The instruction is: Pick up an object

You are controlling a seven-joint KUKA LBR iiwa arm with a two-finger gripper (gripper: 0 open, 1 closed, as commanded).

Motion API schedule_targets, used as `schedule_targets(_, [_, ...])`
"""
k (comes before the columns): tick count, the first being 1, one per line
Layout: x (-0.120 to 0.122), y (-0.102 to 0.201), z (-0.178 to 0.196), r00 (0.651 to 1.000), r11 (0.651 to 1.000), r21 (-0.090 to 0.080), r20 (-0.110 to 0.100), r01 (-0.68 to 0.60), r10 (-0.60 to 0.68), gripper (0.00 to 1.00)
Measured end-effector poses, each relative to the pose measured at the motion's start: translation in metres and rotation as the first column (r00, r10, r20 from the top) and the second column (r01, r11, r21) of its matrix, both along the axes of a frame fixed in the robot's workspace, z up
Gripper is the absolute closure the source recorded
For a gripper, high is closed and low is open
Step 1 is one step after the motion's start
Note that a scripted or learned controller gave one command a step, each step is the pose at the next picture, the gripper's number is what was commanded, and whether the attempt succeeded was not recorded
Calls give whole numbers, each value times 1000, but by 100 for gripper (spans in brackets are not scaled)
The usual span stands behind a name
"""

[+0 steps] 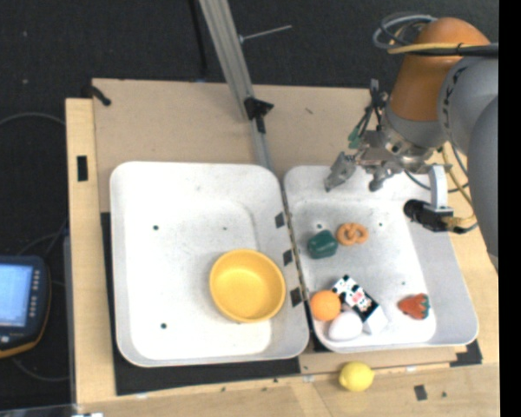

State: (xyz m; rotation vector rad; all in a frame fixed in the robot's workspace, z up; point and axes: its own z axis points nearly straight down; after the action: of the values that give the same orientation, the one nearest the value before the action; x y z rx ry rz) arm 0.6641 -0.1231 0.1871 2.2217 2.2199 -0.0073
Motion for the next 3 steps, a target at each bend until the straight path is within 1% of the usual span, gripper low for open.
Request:
schedule_targets(2, [-5, 0, -88, 1000, 1000, 0, 0, 3, -3, 0])
schedule_targets(3, [-3, 0, -74, 1000, 1000, 2, 7, 5, -5, 100])
